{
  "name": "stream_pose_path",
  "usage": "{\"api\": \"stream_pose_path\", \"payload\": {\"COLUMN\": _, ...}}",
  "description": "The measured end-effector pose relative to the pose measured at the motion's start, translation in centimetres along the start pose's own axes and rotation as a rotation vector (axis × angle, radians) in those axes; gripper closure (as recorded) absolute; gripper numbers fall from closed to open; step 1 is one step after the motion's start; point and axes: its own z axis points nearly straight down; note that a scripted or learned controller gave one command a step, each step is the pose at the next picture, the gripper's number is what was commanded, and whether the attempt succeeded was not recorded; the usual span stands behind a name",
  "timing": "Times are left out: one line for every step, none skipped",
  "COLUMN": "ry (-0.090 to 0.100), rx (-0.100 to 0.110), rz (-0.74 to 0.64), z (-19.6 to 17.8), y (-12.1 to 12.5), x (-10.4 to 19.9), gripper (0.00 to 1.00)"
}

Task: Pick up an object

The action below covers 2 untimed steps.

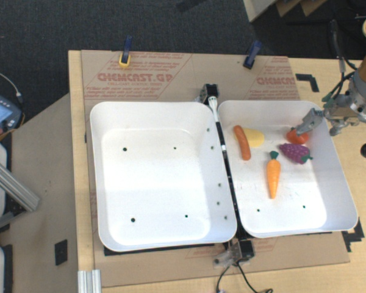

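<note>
Two white bins sit side by side; the right bin (329, 215) holds all the objects. The gripper (309, 122) reaches in from the frame's right edge, its tip down over a red tomato (297, 137) in the bin's upper right (whether it is spread or clamped cannot be told). Purple grapes (294, 152) lie just below the tomato, a carrot (272, 174) lower left of them, and a sausage (242, 142) touches a yellow wedge (255, 137) further left.
</note>
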Motion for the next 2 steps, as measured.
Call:
{"api": "stream_pose_path", "payload": {"ry": -0.003, "rx": -0.008, "rz": -0.004, "z": 11.5, "y": 0.2, "x": 5.5, "gripper": 0.0}}
{"api": "stream_pose_path", "payload": {"ry": 0.006, "rx": 0.009, "rz": -0.002, "z": 10.8, "y": -7.7, "x": 11.8, "gripper": 0.0}}
